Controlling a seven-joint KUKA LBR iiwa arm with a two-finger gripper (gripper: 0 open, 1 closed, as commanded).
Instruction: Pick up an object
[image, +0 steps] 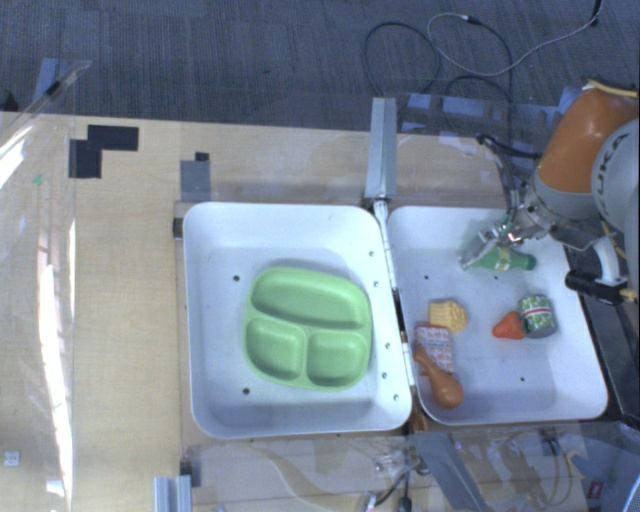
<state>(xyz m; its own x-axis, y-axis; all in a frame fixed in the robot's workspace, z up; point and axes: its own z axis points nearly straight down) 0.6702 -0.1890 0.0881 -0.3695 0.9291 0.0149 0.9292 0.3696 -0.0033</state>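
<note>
A: Reaching in from the right, the arm (590, 150) was seen over the far part of the right bin (560, 400), with the tool (497, 243) lowered onto a green item (510, 262) lying near that bin's back wall.

B: Was the tool's opening recorded?

A: It could not be told. The metal parts were seen against the green item, touching or just above it, but whether the item lay between them was not resolved.

B: Other contents of the right bin?

A: A yellow block (449, 315) was noted near the middle, with a printed packet (434, 345) just in front of it and a brown, club-shaped piece (440, 382) at the front. Towards the right, an orange-red piece (508, 327) was logged touching a small green can (538, 316).

B: And the left bin?

A: A green divided tray (305, 326), three compartments, was recorded flat in the left bin (215, 300). Both bins were seated side by side on the wooden bench (110, 330). Black cables (450, 60) were observed on the dark floor behind.
</note>
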